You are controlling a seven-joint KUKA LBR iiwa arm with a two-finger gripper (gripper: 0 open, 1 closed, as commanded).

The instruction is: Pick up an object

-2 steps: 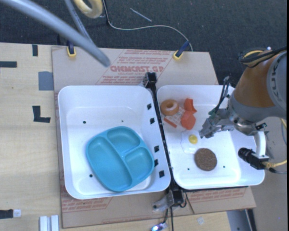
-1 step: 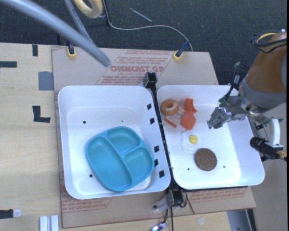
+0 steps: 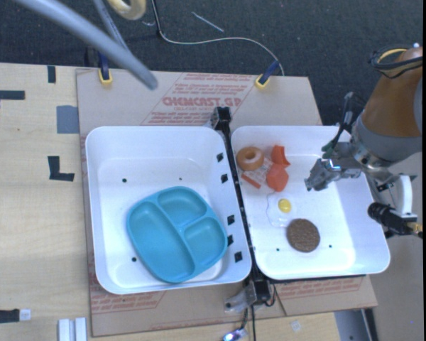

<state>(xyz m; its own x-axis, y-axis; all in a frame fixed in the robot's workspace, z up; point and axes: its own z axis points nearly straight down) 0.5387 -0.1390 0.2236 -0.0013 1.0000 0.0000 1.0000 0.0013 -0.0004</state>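
The right bin (image 3: 355, 258) holds a tan doughnut (image 3: 250, 158), an orange-red piece (image 3: 277, 177) with a smaller one (image 3: 280, 154) above it, a thin red strip (image 3: 250, 180), a fried egg (image 3: 282, 207) and a brown patty (image 3: 303, 235). My gripper (image 3: 318, 177) hangs over the right part of this bin, to the right of the orange-red piece and above the patty. Nothing shows between its fingers.
The left bin (image 3: 106, 155) holds a blue divided tray (image 3: 176, 232). A black divider with clips (image 3: 231, 183) runs between the bins. Cardboard (image 3: 199, 98) lies under both bins. A grey pole (image 3: 78, 27) crosses the upper left.
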